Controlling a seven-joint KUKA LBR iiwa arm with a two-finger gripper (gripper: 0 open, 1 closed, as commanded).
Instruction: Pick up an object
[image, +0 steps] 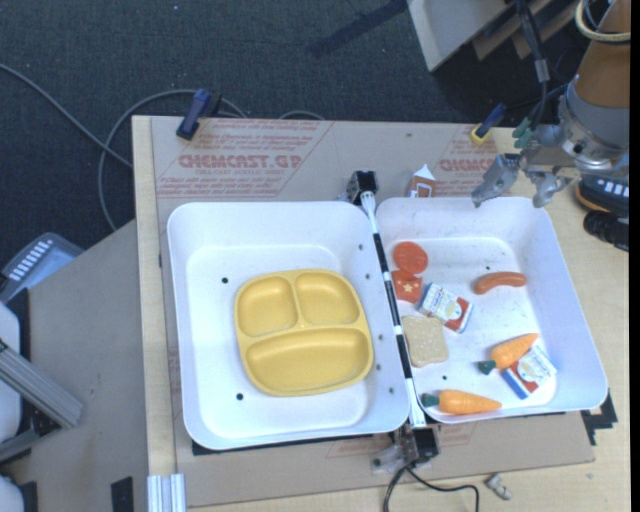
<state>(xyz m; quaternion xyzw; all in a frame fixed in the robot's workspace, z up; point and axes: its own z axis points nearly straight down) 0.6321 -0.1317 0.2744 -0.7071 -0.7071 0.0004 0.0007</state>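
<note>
The two-finger gripper (519, 186), fingers spread apart and holding nothing, hovers at the upper right over the right white bin's (575, 300) far rim. The approach is in hand; next it must descend onto an item, perhaps the brown toy sausage (499, 282).

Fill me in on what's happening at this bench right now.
The arm's claw hovers open over the far edge of the right bin, holding nothing. Toy food lies loose in that bin: a tomato slice, a sausage, a bread slice and two carrots, among others. The left bin holds a yellow divided plate. Nothing is picked up yet.
</note>
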